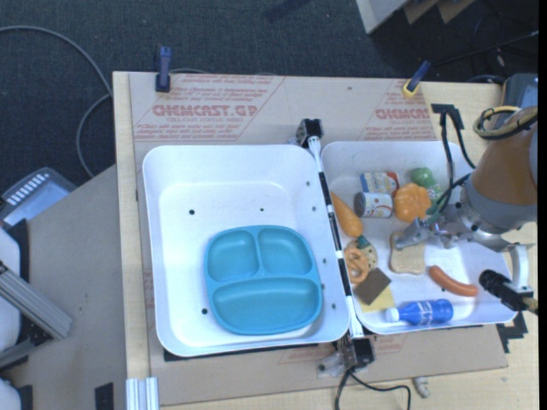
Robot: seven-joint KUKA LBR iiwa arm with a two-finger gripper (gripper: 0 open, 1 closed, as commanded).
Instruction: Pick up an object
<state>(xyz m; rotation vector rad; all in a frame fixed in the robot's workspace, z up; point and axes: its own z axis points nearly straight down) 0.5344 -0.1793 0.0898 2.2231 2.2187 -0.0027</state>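
The arm reaches in from the right and its pincer point(420, 231) hangs low in the right bin point(389, 154), just over the upper edge of the slice of bread point(408, 259) and just below the orange fruit point(411, 202). Whether the pincer is released or clenched cannot be told; its tips are small and blurred against the clutter, and nothing can be seen between them. The step in hand looks like the approach to a grasp, with the bread or the orange fruit as the likely target.

The next move calls for a short, straight descent onto one object, with the tips placed either side of it before closing. The bread lies flat, so it may be hard to get under.

The bin is crowded. A small can point(373, 203) and a green ball point(420, 177) sit near the orange fruit, a carrot point(347, 215) lies along the left wall, and a sausage point(453, 281) and a blue bottle point(420, 313) lie toward the front. These neighbours could be nudged or caught by mistake. The left bin point(171, 186) on the desk holds a blue divided plate point(224, 259), well apart from the work.
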